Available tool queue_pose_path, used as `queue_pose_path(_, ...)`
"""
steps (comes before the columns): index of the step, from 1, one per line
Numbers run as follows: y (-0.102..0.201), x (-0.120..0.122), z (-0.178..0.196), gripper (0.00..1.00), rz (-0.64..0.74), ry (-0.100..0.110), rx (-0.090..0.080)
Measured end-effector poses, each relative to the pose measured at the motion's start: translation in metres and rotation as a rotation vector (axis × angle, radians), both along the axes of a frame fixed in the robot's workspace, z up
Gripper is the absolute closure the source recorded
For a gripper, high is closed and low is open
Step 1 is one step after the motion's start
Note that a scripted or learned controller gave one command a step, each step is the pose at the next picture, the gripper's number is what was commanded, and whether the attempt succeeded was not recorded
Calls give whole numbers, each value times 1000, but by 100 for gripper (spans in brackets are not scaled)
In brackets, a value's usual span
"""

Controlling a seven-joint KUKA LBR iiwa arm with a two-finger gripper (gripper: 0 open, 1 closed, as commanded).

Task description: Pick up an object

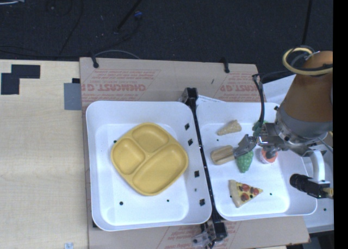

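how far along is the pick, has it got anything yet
Done: the arm has reached into the right bin, and the gripper sits low among the toy food. In hand: nothing visibly between its fingers; it is right at the green piece and the tan roll. Left: grasping and lifting one. The pizza slice and the tan wedge lie apart from it, and the yellow tray sits in the left bin.

Arm (310, 98): orange band, grey wrist, black cable, yellow loop on top.
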State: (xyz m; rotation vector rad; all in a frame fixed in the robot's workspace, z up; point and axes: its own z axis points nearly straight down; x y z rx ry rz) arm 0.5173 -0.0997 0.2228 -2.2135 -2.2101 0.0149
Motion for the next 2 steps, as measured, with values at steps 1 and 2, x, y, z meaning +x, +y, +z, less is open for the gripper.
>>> queue_pose_path(1,0,2,6,0,2,-12,-2)
queue_pose_path(2,-5,-4,-41,0,1,-7,-1)
